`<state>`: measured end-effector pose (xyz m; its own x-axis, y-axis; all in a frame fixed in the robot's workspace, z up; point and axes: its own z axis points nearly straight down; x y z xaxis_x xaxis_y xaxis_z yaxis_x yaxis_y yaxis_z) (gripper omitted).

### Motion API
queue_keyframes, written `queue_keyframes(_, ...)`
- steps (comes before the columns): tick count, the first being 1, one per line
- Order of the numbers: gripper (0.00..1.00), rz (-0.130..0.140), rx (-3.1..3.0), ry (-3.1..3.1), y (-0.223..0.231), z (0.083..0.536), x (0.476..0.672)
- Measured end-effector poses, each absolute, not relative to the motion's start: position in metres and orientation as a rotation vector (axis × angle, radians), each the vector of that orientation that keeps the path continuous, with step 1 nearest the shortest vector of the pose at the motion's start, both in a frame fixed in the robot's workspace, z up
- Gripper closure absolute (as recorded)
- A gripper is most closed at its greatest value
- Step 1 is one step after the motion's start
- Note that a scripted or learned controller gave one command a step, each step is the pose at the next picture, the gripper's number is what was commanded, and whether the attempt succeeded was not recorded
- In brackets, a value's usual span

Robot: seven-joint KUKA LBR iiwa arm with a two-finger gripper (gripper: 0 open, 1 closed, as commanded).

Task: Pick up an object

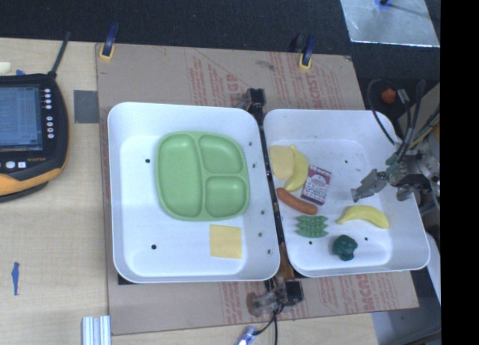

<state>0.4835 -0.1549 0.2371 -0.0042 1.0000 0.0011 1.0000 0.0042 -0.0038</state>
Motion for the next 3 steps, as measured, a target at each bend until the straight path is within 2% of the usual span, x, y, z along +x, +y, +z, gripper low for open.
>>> queue_keyframes(1, 0.00, 0.004, -2.213, -2.225, -0.150, 0.103, 0.475)
queue_keyframes(2, 0.00, -0.003, -2.218, -2.231, -0.109, 0.095, 0.528)
queue_keyframes(3, 0.00, 0.002, -2.217, -2.225, -0.132, 0.111, 0.597)
